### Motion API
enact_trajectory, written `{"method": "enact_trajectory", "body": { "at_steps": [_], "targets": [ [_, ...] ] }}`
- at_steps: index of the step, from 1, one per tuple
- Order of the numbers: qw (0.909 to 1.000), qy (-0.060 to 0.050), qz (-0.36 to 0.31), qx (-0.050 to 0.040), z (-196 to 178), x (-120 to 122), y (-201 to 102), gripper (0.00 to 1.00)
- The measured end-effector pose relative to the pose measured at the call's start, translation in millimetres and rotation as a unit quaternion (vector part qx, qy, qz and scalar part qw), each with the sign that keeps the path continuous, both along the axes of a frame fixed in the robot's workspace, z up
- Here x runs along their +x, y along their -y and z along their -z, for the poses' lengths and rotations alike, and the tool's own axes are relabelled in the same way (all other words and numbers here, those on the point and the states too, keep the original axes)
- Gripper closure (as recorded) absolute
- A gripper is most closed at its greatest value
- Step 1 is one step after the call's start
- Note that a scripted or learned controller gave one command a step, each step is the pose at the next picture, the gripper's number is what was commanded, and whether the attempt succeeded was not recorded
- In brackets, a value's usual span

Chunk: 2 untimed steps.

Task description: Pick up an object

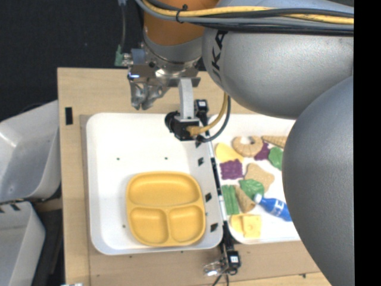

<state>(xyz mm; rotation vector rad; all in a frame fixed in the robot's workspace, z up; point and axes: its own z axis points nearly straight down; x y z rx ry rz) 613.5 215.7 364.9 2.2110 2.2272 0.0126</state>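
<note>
Big grey arm casing (309,100) sits closest to the lens and blocks the whole right side, covering a good part of the right white bin (271,240). What peeks out beside it is a pile of small toy food pieces: a blue bottle-shaped piece (276,208), a yellow block (250,225), a purple lump (231,169), a green leafy bit (251,187) and a tan pretzel shape (244,144). Some are half hidden, so hard to name. Left white bin (107,159) holds a yellow three-compartment plastic tray (166,208) near its front. Metal hand (144,96) hangs over the light wooden desk (89,88) just behind that bin's back edge; can't tell if it's open or closed, and nothing visible in it.
</note>
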Motion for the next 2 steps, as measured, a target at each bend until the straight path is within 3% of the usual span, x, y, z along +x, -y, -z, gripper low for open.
{"method": "enact_trajectory", "body": {
  "at_steps": [1,2],
  "targets": [
    [1.0,-0.003,0.001,-0.0023,17,29,-6,1.0],
    [1.0,0.002,0.003,0.0001,-91,9,16,1.0]
  ]
}}
